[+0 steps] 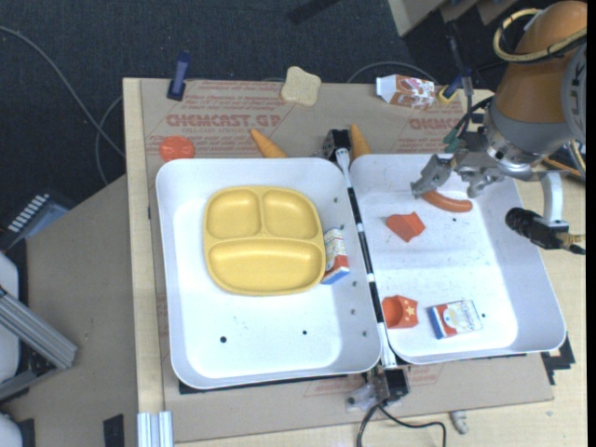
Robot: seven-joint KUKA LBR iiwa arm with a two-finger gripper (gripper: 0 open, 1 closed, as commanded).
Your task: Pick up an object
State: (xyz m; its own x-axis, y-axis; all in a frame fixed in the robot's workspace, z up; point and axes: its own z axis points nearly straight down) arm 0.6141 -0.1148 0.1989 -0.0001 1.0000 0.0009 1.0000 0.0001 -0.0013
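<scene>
An orange-red sausage [447, 201] lies in the right bin [521, 277] near its back. My gripper [454, 182] hangs right over it, open, with one grey finger [429, 177] at the sausage's left end and the other off toward its right end. Nothing sits between the fingers. Further forward in the same bin are a red block [405, 226], a small red box [400, 312] and a blue and white carton [454, 318].
The left bin [270, 343] holds a yellow divided plate [264, 240] with a small carton [335, 255] against its right side. Behind the bins lie a bread slice [301, 85], a carrot [267, 143], an orange disc [176, 147] and a milk carton [407, 89].
</scene>
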